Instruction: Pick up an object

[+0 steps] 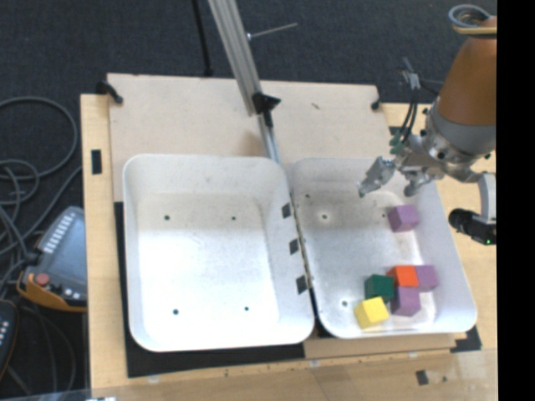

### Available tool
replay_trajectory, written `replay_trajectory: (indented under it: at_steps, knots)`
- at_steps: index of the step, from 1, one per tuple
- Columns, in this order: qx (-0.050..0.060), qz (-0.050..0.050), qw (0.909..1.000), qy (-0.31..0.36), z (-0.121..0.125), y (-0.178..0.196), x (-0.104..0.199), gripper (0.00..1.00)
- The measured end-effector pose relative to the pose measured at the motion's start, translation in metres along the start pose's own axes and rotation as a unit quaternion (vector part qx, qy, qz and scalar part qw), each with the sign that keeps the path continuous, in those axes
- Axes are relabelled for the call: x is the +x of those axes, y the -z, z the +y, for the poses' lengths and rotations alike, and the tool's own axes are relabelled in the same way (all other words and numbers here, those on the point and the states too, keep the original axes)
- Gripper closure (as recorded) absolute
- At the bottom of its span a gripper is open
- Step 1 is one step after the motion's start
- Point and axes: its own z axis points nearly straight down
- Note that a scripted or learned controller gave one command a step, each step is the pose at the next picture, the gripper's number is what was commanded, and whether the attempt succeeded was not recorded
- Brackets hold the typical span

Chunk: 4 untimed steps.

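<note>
Fingers point(376, 176) of my two-finger gripper point(393, 180) are spread apart with nothing between them, poised above the far part of the right shallow white bin point(334, 249). By my reckoning the pick has barely begun: no object is lifted, and none is touching me. Nearest to me is a small light-purple cube point(404, 217), lying alone on the bin floor just beside and slightly nearer the camera than my fingertips. Well apart from it, toward the bin's near corner, sits a tight cluster: an orange block point(407, 276), a dark green block point(379, 287), a yellow block point(371, 312) and two more purple blocks point(410, 299), touching or nearly so. The left shallow white bin point(209, 249) holds no blocks. What is left, as I judge it, is everything that counts: lining up over one piece, descending, closing and lifting. The lone cube looks the easier target, being free of neighbours.
</note>
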Motion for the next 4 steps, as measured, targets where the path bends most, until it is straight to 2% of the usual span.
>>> replay_trajectory:
  at_steps: [1, 2, 3, 4]
  knots:
    - [0.0, -0.001, 1.0, -0.001, -0.043, -0.172, -0.012, 0.0]
    - [-0.006, -0.003, 1.0, 0.001, -0.104, -0.169, -0.027, 0.0]
    - [-0.007, -0.003, 1.0, -0.001, -0.101, -0.158, -0.027, 1.0]
    - [-0.004, 0.0, 1.0, 0.005, -0.066, -0.066, 0.045, 1.0]
